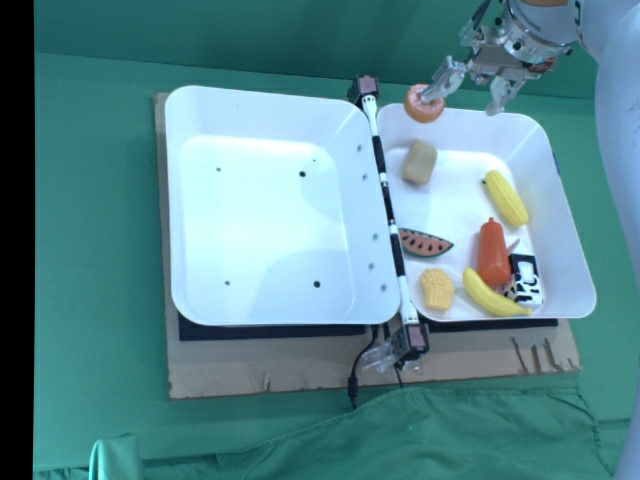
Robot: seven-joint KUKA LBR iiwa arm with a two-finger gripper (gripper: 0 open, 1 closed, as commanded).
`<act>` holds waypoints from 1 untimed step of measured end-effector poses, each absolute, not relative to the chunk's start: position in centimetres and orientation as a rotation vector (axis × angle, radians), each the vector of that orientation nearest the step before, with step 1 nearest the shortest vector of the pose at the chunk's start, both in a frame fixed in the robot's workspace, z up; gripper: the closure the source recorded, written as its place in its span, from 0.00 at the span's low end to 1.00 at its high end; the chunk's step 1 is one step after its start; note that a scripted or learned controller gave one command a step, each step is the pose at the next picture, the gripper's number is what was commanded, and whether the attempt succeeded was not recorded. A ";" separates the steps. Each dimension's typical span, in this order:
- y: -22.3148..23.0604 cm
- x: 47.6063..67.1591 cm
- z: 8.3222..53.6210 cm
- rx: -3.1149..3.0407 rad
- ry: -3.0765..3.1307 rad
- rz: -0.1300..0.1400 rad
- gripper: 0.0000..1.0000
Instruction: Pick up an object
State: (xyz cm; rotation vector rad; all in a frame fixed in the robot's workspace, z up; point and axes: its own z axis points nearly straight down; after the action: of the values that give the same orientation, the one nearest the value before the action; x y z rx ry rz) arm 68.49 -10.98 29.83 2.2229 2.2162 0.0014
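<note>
Camera view has the claw [465, 88] spread wide above the right bin's [560, 218] far rim, one fingertip touching an orange round piece [424, 104] at its left. Below it lie a potato [419, 162] and corn cob [506, 198].

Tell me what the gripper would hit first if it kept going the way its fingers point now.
The gripper points down-left, one finger at the orange round piece by the right bin's far rim. That piece comes first, then probably the brown potato-like lump. Depth is unclear.
</note>
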 end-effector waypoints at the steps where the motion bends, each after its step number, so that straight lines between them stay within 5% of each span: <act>1: -19.4 61.2 25.1 2.238 2.206 -0.010 0.00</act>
State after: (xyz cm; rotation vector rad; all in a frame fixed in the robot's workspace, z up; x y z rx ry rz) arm 61.15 -19.37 25.14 2.2377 2.2063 -0.0096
